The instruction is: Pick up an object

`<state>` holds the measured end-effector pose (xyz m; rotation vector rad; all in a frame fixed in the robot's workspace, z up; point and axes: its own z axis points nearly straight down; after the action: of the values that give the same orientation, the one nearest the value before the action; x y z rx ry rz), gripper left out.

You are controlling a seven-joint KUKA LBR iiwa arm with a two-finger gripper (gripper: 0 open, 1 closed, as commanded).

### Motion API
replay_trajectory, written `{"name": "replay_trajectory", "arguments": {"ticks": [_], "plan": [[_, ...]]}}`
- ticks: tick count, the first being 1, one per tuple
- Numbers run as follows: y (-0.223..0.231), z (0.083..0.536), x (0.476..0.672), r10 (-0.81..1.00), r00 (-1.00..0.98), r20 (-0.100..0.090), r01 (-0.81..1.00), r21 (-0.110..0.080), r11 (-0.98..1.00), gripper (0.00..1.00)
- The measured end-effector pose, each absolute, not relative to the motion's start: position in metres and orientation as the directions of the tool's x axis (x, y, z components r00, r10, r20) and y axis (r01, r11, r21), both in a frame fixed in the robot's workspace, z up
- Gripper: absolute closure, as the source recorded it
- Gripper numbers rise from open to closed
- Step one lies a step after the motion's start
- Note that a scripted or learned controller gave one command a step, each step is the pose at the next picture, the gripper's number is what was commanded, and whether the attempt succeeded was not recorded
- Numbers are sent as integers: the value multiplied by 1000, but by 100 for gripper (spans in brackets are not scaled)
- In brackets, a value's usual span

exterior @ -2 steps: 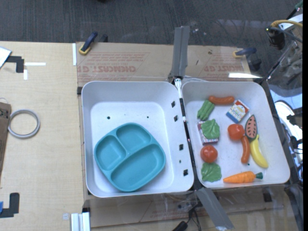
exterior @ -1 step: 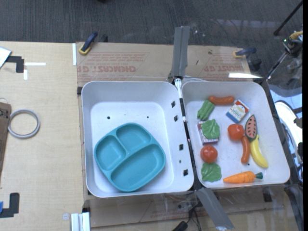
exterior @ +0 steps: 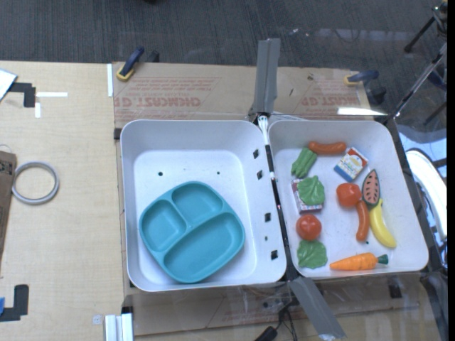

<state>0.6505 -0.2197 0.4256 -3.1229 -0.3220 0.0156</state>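
The toy foods lie in the right bin (exterior: 398, 151), the landmark here. Inside it a red tomato (exterior: 308, 226) sits near the middle of its left side, with a green lettuce leaf (exterior: 311, 253) just below and a small carton (exterior: 309, 194) above. A carrot (exterior: 354, 262) lies along the near wall, a banana (exterior: 382, 226) and watermelon slice (exterior: 370, 187) toward the right wall, a sausage (exterior: 326, 148) at the far wall. Left of that bin, the second bin (exterior: 135, 155) holds a teal divided plate (exterior: 192, 230). Further left, a tape roll (exterior: 32, 182) rests on the bench (exterior: 64, 261). The tool is out of sight.
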Motion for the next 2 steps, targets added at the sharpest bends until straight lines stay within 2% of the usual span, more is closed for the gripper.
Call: {"name": "replay_trajectory", "arguments": {"ticks": [1,2], "plan": [[-219,429,652,210,977,-21,210,-6,-978,100],[-222,322,634,200,980,-10,200,-4,-980,100]]}}
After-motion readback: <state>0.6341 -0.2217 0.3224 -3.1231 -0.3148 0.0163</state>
